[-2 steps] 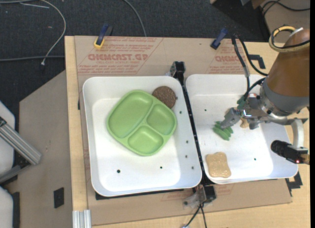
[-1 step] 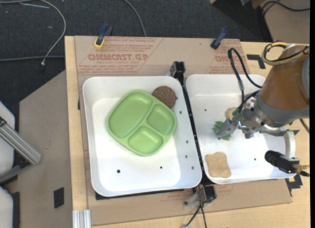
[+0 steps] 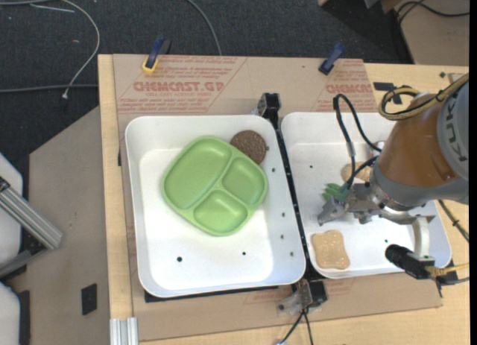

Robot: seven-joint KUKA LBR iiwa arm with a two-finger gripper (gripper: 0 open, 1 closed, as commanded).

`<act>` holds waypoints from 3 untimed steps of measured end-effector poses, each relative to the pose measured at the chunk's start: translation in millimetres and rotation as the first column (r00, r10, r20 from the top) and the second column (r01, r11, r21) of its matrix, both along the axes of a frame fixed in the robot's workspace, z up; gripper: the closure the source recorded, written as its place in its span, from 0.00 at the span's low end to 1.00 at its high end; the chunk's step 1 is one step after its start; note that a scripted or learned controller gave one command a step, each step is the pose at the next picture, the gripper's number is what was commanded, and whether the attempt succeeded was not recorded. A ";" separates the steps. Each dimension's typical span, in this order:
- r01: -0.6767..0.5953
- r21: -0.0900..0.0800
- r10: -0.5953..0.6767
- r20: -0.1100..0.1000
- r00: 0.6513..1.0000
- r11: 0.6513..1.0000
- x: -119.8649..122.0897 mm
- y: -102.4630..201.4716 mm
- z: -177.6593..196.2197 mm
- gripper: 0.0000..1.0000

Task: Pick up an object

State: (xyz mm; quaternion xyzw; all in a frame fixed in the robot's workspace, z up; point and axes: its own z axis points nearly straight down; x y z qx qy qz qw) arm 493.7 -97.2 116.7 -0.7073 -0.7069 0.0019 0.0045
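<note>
We see the end effector low in the right bin, beside a small green object; we cannot tell what state it is in. A tan slice-shaped piece lies at six o'clock from it. In the left bin, a green divided plate has a brown disc touching its one o'clock edge.
</note>
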 end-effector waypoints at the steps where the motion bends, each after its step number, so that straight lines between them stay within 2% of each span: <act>1: 0.001 -0.001 -0.001 0.004 1.000 1.000 -0.6 0.7 -33.5 0.00; 2: 0.000 -0.001 0.000 0.010 1.000 1.000 1.1 1.1 -20.6 1.00; 3: -0.001 -0.005 0.001 0.014 1.000 1.000 7.9 -0.2 23.9 1.00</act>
